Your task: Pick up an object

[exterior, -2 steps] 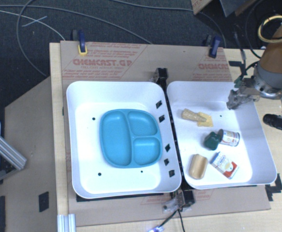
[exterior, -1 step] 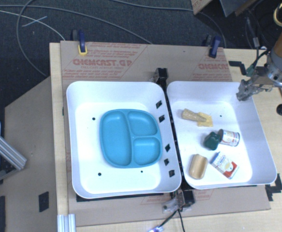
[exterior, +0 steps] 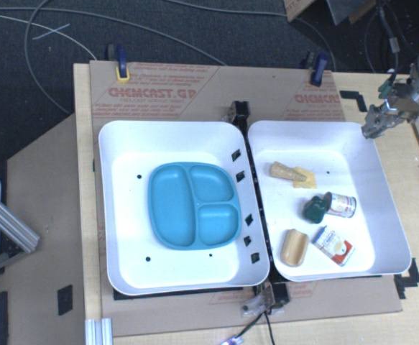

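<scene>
Above the far right corner of the right bin (exterior: 381, 192), the hand (exterior: 379, 123) hangs over the rim and holds nothing; whether it is open or closed I cannot tell. I judge the task is at the approach step: nothing is picked yet, and the next move calls for coming down over one object. The right bin has a tan wedge (exterior: 292, 173), a dark green piece (exterior: 315, 209) touching a small can (exterior: 341, 205), a tan cup (exterior: 294, 246) and a red and white packet (exterior: 334, 246). The left bin (exterior: 123, 192) holds a blue divided plate (exterior: 193, 205).
</scene>
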Robot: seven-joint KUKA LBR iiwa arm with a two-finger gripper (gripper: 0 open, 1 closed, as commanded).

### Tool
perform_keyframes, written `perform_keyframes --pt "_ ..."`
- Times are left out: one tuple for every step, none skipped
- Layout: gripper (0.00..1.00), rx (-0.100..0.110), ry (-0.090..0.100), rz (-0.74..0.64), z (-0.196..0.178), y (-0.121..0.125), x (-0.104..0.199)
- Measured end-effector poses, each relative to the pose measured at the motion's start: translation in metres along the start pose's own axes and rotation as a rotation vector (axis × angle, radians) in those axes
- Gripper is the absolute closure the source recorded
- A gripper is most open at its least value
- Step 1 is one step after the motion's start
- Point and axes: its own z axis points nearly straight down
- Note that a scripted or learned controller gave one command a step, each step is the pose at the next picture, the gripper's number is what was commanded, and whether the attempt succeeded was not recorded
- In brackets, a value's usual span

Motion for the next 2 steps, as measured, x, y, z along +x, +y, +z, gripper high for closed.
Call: perform_keyframes --pt "1.00 0.008 0.005 -0.005 0.008 0.007 0.060" --pt "1.00 0.008 0.005 -0.005 0.003 0.000 0.108"
